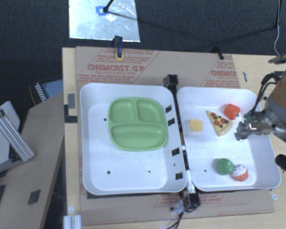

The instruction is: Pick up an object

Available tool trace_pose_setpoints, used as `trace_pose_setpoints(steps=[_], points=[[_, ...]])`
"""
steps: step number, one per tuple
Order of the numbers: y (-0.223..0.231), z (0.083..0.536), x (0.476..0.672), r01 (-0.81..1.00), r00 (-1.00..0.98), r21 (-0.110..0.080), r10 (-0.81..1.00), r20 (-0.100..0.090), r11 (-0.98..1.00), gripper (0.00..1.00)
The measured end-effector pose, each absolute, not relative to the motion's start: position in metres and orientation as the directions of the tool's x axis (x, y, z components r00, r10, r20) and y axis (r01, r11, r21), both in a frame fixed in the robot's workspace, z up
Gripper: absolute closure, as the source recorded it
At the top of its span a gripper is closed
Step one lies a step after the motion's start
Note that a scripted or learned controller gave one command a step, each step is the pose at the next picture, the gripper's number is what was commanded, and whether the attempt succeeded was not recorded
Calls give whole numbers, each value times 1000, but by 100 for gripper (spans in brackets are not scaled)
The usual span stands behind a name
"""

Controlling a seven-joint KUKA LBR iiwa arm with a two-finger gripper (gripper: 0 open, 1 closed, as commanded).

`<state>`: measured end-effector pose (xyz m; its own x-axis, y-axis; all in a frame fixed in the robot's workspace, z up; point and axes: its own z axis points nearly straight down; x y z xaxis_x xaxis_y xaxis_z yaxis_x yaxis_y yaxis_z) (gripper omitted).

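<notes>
Desk (148, 61): brown board top, carrying two shallow white bins side by side.
Left bin (93, 142): holds a green divided plate (137, 124), three compartments, lying flat near the bin's middle.
Right bin (262, 156): holds five small things and the tool.
Yellow piece (196, 125): left part of the right bin, near the divider between the bins, apart from the rest.
Pizza slice (219, 122): just right of the yellow piece, its tip pointing up and left, crust end toward the tool.
Red piece (231, 111): just beside the pizza slice, on its upper right, close or touching; which cannot be told.
Green ball (224, 166): near the front of the right bin.
Red-and-white piece (240, 172): touching or just beside the green ball, on its right.
Arm (281, 104): reaches in from the right edge, grey with an orange band.
Tool (243, 130): low over the right bin, just right of the pizza slice and below the red piece; nothing visible in its grip, and whether it is spread or closed cannot be told.
</notes>
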<state>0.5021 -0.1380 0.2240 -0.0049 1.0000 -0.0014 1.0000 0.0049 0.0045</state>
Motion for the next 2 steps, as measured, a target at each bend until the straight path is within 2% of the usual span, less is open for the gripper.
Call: trace_pose_setpoints(steps=[2], points=[[-45, 228, 513, 1000, -9, 3, 1000, 1, 9, 100]])
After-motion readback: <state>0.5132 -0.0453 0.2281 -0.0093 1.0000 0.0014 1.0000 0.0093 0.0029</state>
